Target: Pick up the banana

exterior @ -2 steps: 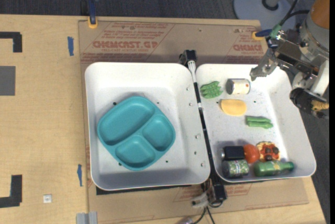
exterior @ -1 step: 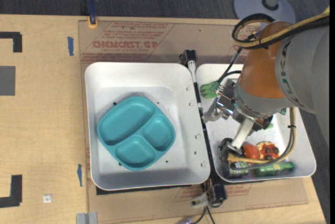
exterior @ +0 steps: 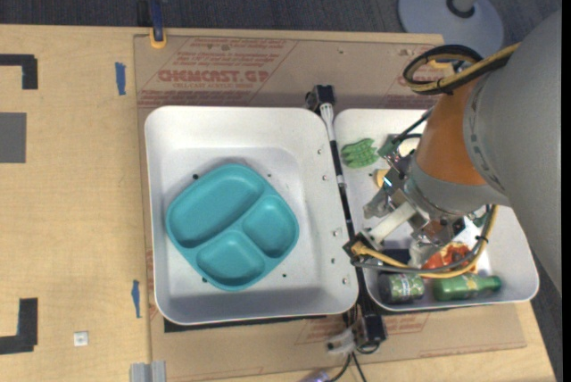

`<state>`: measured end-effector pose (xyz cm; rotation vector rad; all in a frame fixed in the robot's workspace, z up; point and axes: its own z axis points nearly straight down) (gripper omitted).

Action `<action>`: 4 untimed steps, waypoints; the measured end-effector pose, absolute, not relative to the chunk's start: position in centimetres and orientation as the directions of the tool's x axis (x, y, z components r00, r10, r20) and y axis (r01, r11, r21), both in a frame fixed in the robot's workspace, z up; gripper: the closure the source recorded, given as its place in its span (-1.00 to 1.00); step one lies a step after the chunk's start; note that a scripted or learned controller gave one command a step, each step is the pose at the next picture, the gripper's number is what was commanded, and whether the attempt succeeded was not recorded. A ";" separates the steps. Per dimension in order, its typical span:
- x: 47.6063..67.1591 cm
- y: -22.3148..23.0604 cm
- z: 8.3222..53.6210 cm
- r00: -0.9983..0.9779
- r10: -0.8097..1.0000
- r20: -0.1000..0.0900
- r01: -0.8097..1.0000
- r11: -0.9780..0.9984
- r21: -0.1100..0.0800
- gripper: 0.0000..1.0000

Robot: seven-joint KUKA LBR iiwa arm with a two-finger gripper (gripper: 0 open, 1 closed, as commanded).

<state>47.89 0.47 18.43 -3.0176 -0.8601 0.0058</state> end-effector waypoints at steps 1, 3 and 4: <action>47.9 -8.2 25.1 0.896 0.444 -0.001 0.444 -0.896 -0.001 -1.00; 51.6 -10.6 31.0 0.885 0.465 -0.001 0.465 -0.885 -0.001 -1.00; 47.9 -5.2 19.4 0.940 0.341 -0.003 0.341 -0.940 -0.004 -1.00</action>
